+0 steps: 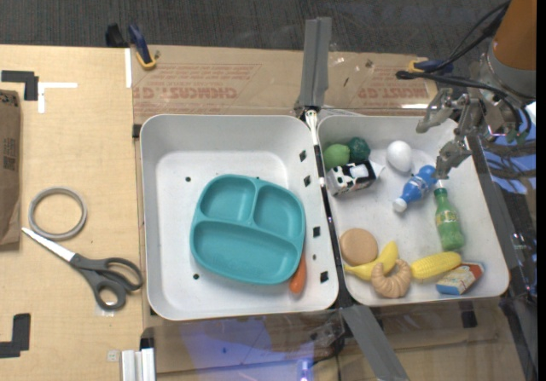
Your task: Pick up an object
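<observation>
My gripper [441,139] hangs over the right bin's [493,200] far right corner, its two fingers spread open with nothing between them. Just below it lie a blue bottle [414,187] and a white egg [398,154]. A green bottle [448,222] lies near the right wall. Two green balls [338,155] and a black-and-white cow toy [351,176] sit at the bin's far left. Along the front are a tan bun [359,245], a banana [375,265], a croissant [392,279], a yellow corn cob [435,265] and a small carton [459,279].
The left bin [162,200] holds a teal divided plate [247,230] with an orange carrot [297,278] at its front right. On the bench to the left lie scissors [94,268] and a tape roll [57,211]. Cables trail at the right edge.
</observation>
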`<state>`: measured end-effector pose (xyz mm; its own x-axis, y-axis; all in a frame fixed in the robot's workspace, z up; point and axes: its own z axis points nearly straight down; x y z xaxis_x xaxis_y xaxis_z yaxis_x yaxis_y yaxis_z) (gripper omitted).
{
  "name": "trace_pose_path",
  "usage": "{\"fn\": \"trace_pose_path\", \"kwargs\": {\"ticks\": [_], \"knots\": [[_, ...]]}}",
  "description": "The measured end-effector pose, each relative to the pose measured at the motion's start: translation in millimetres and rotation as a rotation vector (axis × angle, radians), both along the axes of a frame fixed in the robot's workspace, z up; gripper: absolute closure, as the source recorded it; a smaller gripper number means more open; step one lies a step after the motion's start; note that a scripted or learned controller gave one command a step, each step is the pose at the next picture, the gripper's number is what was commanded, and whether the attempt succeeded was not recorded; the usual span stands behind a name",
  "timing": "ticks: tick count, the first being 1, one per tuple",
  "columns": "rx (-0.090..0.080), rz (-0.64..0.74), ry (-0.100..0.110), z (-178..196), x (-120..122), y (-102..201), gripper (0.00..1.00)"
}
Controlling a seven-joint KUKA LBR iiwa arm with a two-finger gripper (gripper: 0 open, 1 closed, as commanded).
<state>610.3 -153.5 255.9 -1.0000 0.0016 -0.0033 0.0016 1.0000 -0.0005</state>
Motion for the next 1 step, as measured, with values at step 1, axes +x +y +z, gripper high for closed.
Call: {"fn": "trace_pose_path", "kwargs": {"ticks": [1], "knots": [[-0.001,0.146,-0.001,-86.8,46.4,-55.9,0.00]]}}
